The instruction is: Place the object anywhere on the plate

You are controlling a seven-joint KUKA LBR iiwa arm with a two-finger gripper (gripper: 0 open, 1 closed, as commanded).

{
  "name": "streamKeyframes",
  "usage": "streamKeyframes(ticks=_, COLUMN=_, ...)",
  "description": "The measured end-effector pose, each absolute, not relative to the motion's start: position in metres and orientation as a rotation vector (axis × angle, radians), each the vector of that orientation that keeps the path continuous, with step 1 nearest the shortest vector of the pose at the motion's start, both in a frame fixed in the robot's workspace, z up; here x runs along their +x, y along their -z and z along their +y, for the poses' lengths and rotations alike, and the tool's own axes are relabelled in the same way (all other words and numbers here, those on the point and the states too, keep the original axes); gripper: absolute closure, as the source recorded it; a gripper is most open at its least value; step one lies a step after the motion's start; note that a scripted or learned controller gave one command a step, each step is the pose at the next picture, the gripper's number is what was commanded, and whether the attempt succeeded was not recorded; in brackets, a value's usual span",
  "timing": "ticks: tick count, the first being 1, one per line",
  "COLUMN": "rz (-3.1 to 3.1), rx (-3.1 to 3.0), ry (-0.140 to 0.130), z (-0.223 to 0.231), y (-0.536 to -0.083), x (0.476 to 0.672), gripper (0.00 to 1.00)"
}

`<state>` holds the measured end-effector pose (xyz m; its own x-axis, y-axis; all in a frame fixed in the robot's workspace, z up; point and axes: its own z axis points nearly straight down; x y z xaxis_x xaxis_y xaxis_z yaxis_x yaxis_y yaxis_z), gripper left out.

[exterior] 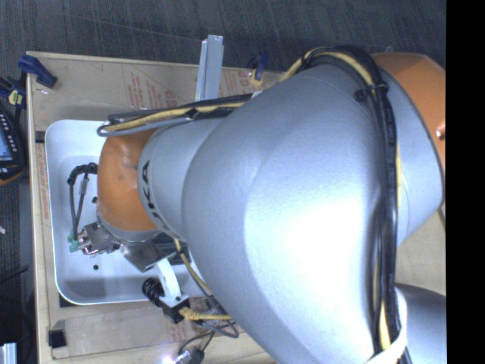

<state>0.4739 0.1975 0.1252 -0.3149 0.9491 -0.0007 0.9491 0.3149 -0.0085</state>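
My grey arm with its orange band (121, 180) reaches across from the right and covers most of the bench. Its wrist hangs low inside the left white bin (61, 150). The gripper (89, 241) sits under the wrist near the bin floor, largely hidden by the wrist body and cables. No plate and no object can be made out; the arm covers the places where they could lie.
The left bin's rim and a strip of its floor (98, 287) show along the left and front. A wooden bench edge (114, 67) runs behind it, with a grey upright post (210, 67) at the back. Blue clamps (34, 68) sit at the far left corner.
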Motion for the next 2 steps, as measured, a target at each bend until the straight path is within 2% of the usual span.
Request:
streamKeyframes(ticks=1, rz=-2.804, rx=-1.418, ry=0.003, z=0.189, y=-0.259, x=0.476, gripper=1.0)
streamKeyframes(ticks=2, rz=-2.678, rx=-1.639, ry=-0.003, z=0.14, y=-0.232, x=0.476, gripper=1.0)
